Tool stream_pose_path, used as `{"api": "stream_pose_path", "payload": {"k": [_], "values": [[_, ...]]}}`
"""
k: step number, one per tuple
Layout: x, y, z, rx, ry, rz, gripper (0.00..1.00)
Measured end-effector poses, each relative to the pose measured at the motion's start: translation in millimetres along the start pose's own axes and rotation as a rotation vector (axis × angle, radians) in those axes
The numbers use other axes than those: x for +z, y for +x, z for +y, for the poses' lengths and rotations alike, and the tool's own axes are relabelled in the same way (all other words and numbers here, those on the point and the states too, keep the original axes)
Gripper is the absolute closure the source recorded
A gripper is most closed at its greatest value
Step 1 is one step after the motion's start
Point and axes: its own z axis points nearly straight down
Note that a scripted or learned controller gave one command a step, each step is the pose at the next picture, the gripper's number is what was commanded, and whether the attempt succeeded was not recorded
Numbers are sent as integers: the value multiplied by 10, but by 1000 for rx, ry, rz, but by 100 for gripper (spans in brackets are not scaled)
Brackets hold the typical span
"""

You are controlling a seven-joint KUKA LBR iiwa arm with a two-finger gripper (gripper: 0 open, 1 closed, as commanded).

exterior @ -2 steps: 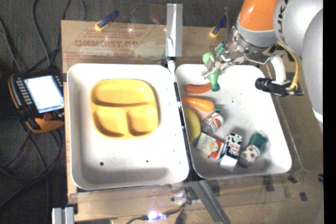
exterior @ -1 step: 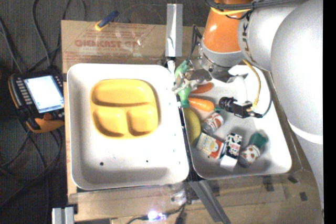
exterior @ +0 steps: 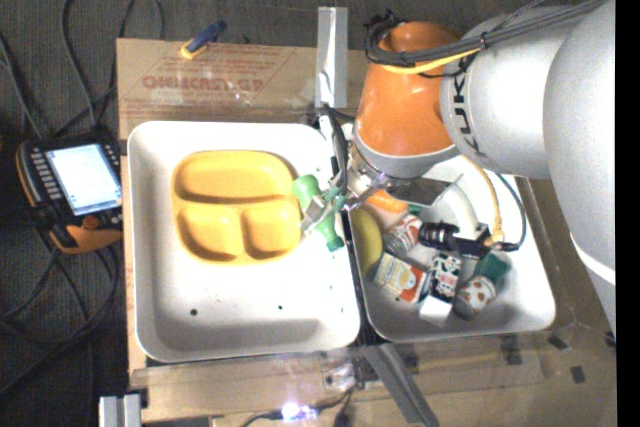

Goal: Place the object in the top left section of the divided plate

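A yellow divided plate (exterior: 235, 203) lies in the left white bin (exterior: 240, 315), with one wide section at the back and two small sections at the front. My gripper (exterior: 323, 208) hangs over the right edge of that bin, just right of the plate's rim. A green object (exterior: 306, 187) sits between its metal fingers, with green ends sticking out on both sides. The gripper looks shut on it. The orange wrist band and grey arm cover the back of the right bin.
The right bin (exterior: 530, 310) holds a yellowish fruit (exterior: 368, 241), an orange piece (exterior: 386, 205), a small can (exterior: 403, 233), a juice carton (exterior: 398, 277) and several other small items. A teach pendant (exterior: 75, 177) lies left of the bench. Cardboard with a blue thing (exterior: 203, 37) lies behind.
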Motion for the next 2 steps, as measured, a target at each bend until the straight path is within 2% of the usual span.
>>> {"api": "stream_pose_path", "payload": {"k": [1,2], "values": [[191,371,650,36,1,0,100],[189,365,649,37,0,0,0]]}}
